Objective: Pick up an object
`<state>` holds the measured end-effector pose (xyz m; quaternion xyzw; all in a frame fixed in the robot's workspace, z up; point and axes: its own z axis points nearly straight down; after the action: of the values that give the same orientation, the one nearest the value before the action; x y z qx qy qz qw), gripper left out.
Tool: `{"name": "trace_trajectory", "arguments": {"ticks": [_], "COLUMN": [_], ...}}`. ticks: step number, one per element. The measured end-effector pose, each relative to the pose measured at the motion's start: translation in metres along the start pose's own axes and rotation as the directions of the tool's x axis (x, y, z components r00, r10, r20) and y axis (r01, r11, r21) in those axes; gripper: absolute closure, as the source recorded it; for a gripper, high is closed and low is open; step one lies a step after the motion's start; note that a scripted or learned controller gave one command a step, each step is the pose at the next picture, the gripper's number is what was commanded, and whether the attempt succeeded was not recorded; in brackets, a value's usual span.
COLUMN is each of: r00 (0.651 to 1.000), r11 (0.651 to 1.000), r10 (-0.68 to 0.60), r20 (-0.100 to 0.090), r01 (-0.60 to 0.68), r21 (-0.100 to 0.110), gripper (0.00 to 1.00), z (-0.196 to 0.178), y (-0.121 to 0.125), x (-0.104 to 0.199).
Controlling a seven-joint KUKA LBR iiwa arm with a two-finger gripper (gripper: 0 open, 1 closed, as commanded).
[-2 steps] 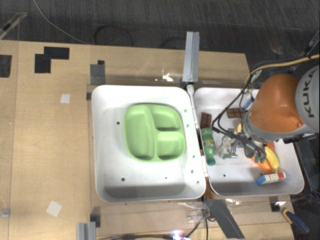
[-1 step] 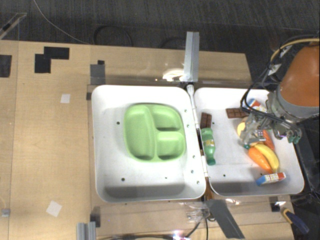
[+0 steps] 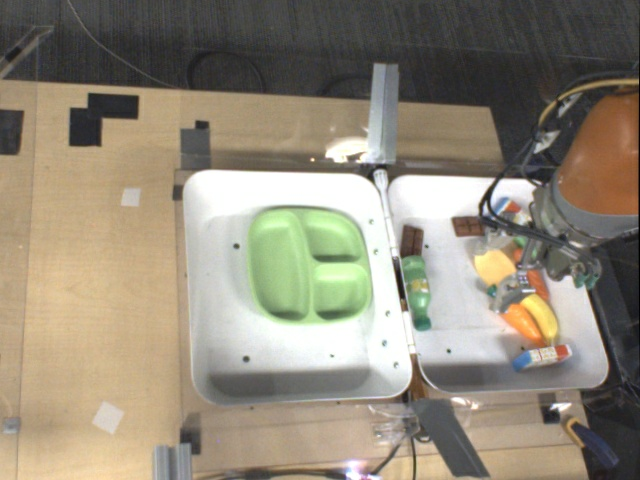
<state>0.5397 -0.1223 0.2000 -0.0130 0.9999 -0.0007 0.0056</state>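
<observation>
Underneath, wooden bench (image 3: 90, 268), dark carpet (image 3: 250, 18) beyond.

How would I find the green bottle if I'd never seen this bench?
Start at the right white bin. Along its left wall, beside the divider between the two bins, the green bottle lies below a brown block. It is the lone green item there, apart from the orange and yellow pile.

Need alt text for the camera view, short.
The arm's hand hangs low over toy food in the right bin: a banana, a carrot and a green bottle. The left bin holds a green divided plate.
</observation>
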Motion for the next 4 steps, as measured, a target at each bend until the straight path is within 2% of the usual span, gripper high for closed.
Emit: {"name": "trace_trajectory", "arguments": {"ticks": [1, 2, 3, 4], "r00": [0.987, 0.994, 0.993, 0.991], "r11": [0.987, 0.994, 0.993, 0.991], "r10": [-0.161, -0.105, -0.119, -0.135], "r20": [-0.001, 0.009, 0.004, 0.002], "r01": [0.161, 0.105, 0.119, 0.135], "r21": [-0.001, 0.006, 0.002, 0.0], "gripper": [0.0, 0.0, 0.0, 0.0], "z": [0.104, 0.108, 0.112, 0.111], "y": [-0.027, 0.002, -0.073, -0.056], "x": [0.031, 0.035, -0.073, -0.033]}}
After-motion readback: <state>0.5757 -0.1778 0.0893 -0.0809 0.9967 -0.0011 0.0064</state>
